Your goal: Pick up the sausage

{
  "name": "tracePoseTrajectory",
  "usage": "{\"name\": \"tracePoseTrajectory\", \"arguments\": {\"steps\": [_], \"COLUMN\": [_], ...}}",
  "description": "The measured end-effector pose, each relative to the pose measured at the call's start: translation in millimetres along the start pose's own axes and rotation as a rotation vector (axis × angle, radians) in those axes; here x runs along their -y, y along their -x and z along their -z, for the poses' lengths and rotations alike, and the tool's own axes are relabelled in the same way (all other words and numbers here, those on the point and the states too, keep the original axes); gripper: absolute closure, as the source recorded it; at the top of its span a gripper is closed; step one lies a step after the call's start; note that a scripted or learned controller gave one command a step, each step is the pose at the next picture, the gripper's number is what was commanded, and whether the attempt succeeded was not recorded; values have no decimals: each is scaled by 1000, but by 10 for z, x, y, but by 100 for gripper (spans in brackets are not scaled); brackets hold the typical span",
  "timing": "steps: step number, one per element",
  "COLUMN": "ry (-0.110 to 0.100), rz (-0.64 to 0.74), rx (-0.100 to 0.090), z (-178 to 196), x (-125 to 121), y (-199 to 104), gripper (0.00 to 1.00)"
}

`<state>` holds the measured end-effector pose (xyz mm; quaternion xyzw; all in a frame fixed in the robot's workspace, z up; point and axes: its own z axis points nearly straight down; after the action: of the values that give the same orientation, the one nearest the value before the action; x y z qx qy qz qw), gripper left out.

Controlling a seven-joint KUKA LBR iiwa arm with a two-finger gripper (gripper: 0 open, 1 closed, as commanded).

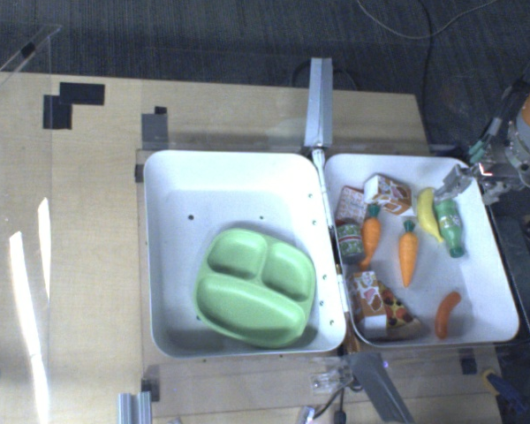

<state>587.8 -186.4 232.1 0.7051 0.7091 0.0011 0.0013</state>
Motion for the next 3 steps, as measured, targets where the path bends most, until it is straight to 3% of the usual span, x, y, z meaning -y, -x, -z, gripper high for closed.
{"name": "tracePoseTrajectory", "arguments": {"steps": [1, 2, 3], "ry": [-2, -1, 10], "rz": [71, 103, 474], "rx": [0, 0, 5], "z": [-894, -1279, -1431], "x": [428, 1002, 963], "y": [91, 187, 192], "gripper": [0, 0, 0]}}
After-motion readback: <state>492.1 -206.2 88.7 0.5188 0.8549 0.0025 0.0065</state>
